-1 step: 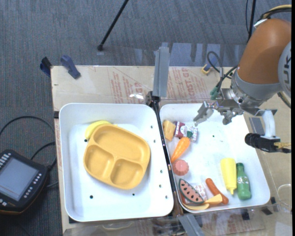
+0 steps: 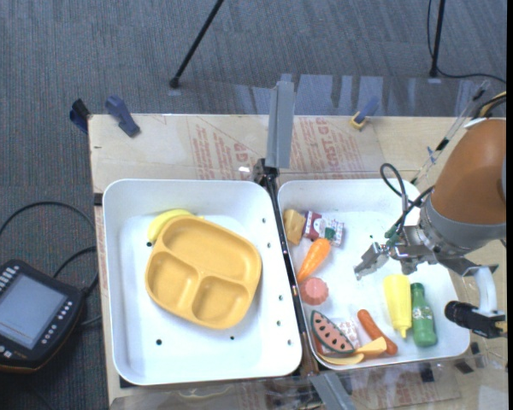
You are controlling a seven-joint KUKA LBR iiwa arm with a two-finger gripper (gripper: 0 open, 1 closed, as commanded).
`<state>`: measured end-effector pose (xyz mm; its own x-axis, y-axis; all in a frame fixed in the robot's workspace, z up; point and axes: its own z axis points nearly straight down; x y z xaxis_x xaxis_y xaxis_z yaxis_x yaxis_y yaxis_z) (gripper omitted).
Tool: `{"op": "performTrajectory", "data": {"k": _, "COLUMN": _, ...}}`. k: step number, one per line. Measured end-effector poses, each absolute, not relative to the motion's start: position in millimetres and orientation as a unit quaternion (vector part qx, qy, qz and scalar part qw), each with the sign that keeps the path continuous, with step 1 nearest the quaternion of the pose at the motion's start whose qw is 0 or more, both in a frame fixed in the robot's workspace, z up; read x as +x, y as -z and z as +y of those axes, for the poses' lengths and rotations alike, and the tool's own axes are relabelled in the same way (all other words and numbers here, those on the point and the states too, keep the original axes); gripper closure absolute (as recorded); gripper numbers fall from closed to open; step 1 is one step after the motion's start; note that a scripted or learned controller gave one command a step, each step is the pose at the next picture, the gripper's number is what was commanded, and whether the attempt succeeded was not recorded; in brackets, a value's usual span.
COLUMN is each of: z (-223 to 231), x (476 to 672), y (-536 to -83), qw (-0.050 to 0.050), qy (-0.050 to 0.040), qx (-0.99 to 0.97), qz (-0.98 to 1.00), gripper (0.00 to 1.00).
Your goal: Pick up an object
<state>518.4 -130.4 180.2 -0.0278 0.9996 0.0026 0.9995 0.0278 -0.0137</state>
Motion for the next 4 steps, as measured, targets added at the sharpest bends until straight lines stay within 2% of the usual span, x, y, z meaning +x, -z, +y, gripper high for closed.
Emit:
{"op": "performTrajectory", "data": {"k": 1, "z": -204, "x": 503.9, "y": -99, "qw": -0.002, "qy": 0.0044, "qx": -0.709, "qz": -0.706, "gripper": 0.00}}
{"op": "performTrajectory", "data": {"k": 2, "z": -189, "x": 509.8, "y": -87, "qw": 0.002, "qy": 0.0006, "qx": -0.630, "qz": -0.777, "gripper": 0.00}}
{"op": "performTrajectory", "data": {"k": 3, "z": -192, "x": 508.6, "y": -96, "qw": 0.004, "qy": 0.0001, "qx": -0.633, "qz": -0.774, "gripper": 1.00}}
{"op": "performTrajectory", "data": {"k": 4, "z": -135, "x": 558.7, "y": -202, "qw": -0.003, "qy": 0.0026, "qx": -0.625, "qz": -0.781, "gripper": 1.00}}
